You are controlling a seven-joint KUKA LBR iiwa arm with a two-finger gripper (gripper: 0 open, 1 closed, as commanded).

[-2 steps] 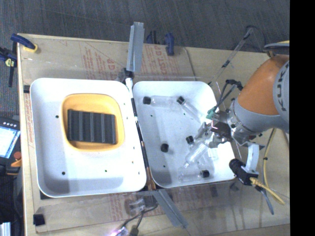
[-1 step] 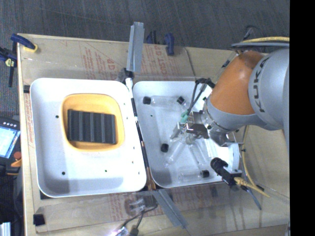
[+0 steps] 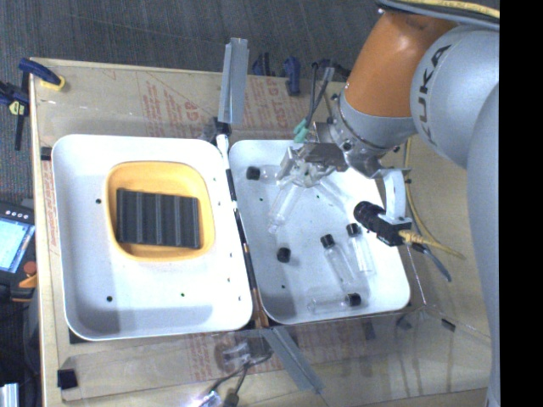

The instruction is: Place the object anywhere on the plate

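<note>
Camera view: the left bin [image 3: 85, 295] holds a yellow plate [image 3: 161, 172], set toward its 12 o'clock side, with a dark ribbed insert [image 3: 159, 219] lying in the plate's middle.

The arm comes in from 3 o'clock and the gripper [image 3: 301, 166] hangs over the right bin [image 3: 305, 274], near that bin's 12 o'clock rim. I cannot tell whether the pincer is spread or pressed together, nor whether it pinches anything.

A clear vial [image 3: 280, 210] lies tilted just at 7 o'clock of the gripper, its upper end close under it; whether the two touch is not clear.

A small black piece [image 3: 252, 174] sits at the bin's 10 o'clock corner, and another black piece [image 3: 283, 253] near the bin's centre, toward 8 o'clock.

At 4 o'clock of the centre lie two black-capped vials side by side, caps toward 12 o'clock: the inner vial [image 3: 335, 257] and the outer vial [image 3: 361, 253].

A low vial [image 3: 335, 302] lies along the 6 o'clock wall, its cap pointing to 3 o'clock.

All the vials are in the right bin, well apart from the plate.
</note>
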